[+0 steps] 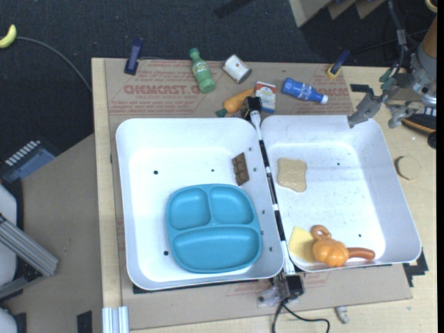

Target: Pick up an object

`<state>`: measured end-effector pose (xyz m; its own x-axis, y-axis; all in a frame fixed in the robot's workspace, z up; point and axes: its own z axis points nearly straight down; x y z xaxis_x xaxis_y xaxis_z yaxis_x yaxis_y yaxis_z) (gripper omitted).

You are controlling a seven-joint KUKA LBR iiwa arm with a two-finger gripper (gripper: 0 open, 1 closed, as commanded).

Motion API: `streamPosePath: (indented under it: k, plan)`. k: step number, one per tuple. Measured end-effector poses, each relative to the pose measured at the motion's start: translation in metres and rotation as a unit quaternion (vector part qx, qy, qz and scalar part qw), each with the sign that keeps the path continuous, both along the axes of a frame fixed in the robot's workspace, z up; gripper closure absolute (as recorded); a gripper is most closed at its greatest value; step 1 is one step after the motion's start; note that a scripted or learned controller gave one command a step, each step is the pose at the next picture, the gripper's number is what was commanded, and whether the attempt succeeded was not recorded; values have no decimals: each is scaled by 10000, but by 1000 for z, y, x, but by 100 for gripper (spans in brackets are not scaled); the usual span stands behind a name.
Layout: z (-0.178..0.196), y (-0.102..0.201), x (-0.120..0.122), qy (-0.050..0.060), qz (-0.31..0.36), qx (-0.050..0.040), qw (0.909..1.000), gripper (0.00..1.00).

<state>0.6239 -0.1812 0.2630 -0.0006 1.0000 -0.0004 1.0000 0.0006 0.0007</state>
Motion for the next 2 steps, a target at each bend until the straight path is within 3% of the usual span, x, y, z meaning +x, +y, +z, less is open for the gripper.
streamPosePath:
  k: [1,2]
  plan:
    - [-128,20,-1,31,2,12,10000,0]
    - [-180,67,42,5,4,10,10000,0]
